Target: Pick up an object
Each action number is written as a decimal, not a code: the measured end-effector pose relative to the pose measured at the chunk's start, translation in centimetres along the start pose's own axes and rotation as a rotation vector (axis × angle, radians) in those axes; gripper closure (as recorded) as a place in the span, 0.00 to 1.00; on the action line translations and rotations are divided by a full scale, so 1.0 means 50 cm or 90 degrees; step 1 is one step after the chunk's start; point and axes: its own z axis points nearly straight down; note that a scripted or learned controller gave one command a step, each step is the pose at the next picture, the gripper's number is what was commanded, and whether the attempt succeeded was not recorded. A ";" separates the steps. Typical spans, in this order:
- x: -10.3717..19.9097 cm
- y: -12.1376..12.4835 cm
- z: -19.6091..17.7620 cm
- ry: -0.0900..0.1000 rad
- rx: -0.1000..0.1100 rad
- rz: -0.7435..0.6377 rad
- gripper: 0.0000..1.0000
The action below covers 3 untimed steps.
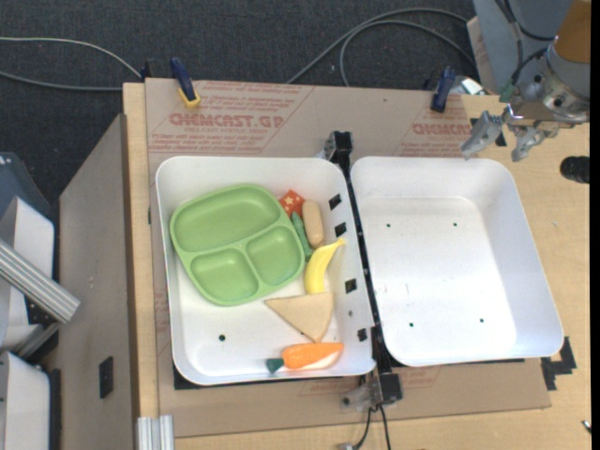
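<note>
Holding one green tray [234, 242], banana [321, 265], carrot [311, 354]: left bin [178, 279].

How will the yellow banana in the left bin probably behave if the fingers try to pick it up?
The banana looks like a smooth plastic toy, so it is probably light, stiff and a little slippery. Its curved, rounded form may let it roll or turn under a push. It lies close against the green tray and the tan wedge, which leaves little room beside it.
</note>
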 end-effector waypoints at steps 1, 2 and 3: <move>0.002 0.004 -0.019 -0.002 -0.009 -0.002 0.00; 0.010 0.002 0.066 -0.001 -0.006 -0.003 0.00; 0.018 -0.012 0.187 -0.001 -0.005 -0.002 0.00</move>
